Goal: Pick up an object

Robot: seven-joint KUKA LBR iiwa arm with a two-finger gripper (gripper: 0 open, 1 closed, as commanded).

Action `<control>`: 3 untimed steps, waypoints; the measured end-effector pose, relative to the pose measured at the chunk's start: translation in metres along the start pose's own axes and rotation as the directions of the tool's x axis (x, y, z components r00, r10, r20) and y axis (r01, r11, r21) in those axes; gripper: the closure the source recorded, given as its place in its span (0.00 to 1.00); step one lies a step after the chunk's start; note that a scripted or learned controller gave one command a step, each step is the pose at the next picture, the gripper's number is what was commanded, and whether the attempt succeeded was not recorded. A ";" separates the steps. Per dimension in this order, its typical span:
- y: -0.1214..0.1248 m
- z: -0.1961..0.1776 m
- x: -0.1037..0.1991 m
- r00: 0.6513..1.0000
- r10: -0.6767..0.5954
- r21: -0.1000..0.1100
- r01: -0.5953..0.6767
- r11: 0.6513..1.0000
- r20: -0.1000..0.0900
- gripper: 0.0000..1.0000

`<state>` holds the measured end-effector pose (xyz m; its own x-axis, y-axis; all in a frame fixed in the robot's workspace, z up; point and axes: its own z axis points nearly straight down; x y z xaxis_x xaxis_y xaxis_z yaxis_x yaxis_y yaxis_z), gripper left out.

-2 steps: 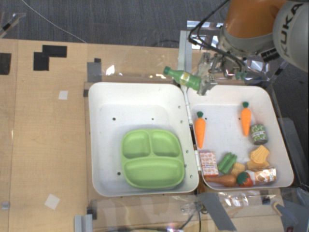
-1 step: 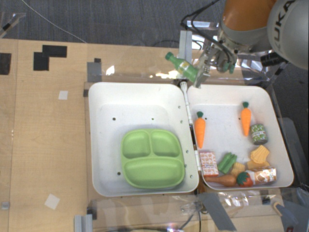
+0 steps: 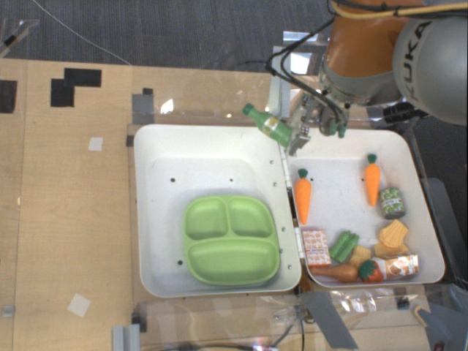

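Observation:
A small green bottle (image 3: 266, 125) with a clear body hangs tilted above the back rim between the two bins. My gripper (image 3: 298, 136) is shut on the bottle's lower end, which sits between the fingers, while the green cap points up and left. The grey arm with its orange band (image 3: 365, 28) comes in from the upper right. The bottle is off the bin floor.
The left bin (image 3: 161, 159) holds a green divided plate (image 3: 231, 240). The right bin (image 3: 409, 159) holds two carrots (image 3: 303, 196) (image 3: 372, 181), a dark speckled fruit (image 3: 393, 202), a green pepper (image 3: 343, 246), a small carton (image 3: 314, 246) and several other toy foods along its front edge.

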<state>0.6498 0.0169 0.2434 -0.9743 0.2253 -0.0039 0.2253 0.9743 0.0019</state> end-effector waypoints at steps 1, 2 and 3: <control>0.002 -0.015 -0.002 1.000 -0.005 -0.003 0.005 1.000 0.013 1.00; 0.004 -0.028 -0.004 1.000 -0.009 -0.006 0.009 1.000 0.021 1.00; 0.005 -0.041 -0.006 0.999 -0.012 -0.008 0.012 1.000 0.030 1.00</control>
<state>0.6565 0.0205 0.2841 -0.9764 0.2132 -0.0339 0.2130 0.9770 0.0097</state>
